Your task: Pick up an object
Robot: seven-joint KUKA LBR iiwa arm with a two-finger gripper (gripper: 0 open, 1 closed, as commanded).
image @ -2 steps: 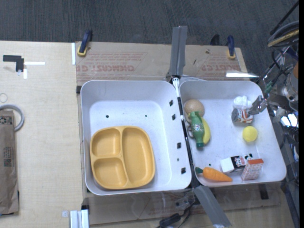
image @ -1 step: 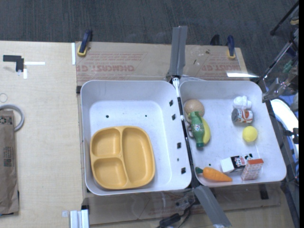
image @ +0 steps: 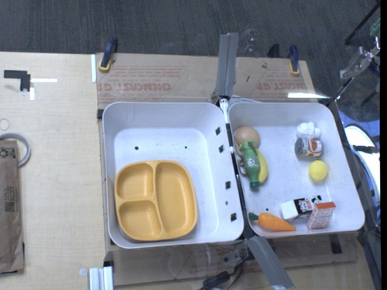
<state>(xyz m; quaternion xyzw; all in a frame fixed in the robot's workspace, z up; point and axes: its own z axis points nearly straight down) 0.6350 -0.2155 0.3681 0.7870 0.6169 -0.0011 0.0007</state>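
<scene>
We see two shallow white bins side by side on the bench, both of smooth, glossy plastic with rounded corners. The left bin [image: 121, 125] holds a yellow tray [image: 156, 199], a matte, rounded rectangle split into three compartments, lying toward the bin's front left corner.

The right bin [image: 281, 116] carries the small things. Against its left edge lies a round tan ball [image: 247, 136], and just in front of it, touching, a green bottle [image: 250, 168] with a yellow banana-shaped piece against it (we cannot tell whether they are one item or two). Near the back right corner a small white lump [image: 308, 128] sits just behind a stubby can [image: 308, 147] with an orange and white label whose print is too small to read. A smooth lemon [image: 318, 170] lies near the right edge. Along the front edge sit a tapered orange carrot [image: 276, 222] with a green tip, a white and black block [image: 300, 208], and an orange carton [image: 321, 215] at the front right corner.

Beyond the bins, brown cardboard [image: 157, 77] with red lettering is clamped at the bench's back edge. A brown paper bag [image: 11, 204] is cut off by the left border.

At the upper right a thin metal shape [image: 355, 65] is too unclear for us to name, so we cannot tell the gripper's state.
</scene>
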